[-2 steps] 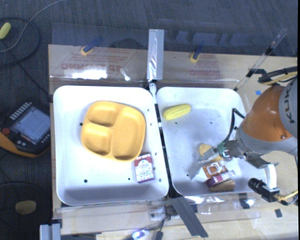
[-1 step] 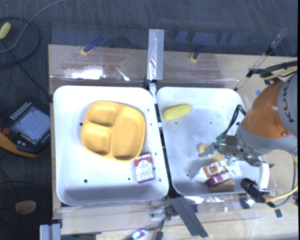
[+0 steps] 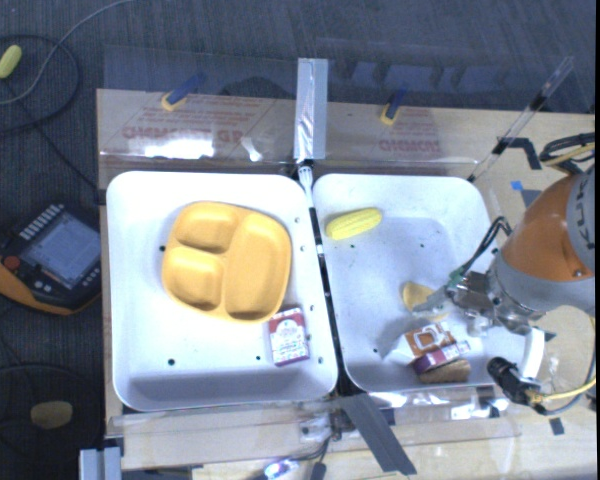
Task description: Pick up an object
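So we're still early on this one: the gripper [image 3: 458, 298] hangs low in the right bin [image 3: 380, 193], just above the brown packet [image 3: 435, 353], which sits on the bin floor ungrabbed, and we honestly can't tell whether the jaws are released or clenched.

Gripper [image 3: 458, 306] fingers sit under the wrist hardware, too small/cluttered to tell open vs closed, and the arm [image 3: 552, 243] runs off the right side so only the orange band + grey wrist show. Small brown packet [image 3: 435, 346] and darker item [image 3: 445, 370] below it overlap near the right bin's front wall; print unreadable, can't tell if they touch the gripper, and the tan scrap [image 3: 416, 293] is partly covered by the wrist, type unclear. Red-and-white box [image 3: 288, 337] label too small to read; teach pendant [image 3: 42, 259] is cut by the left edge, and the brownish blob [image 3: 51, 414] on the floor is too blurry to ID.
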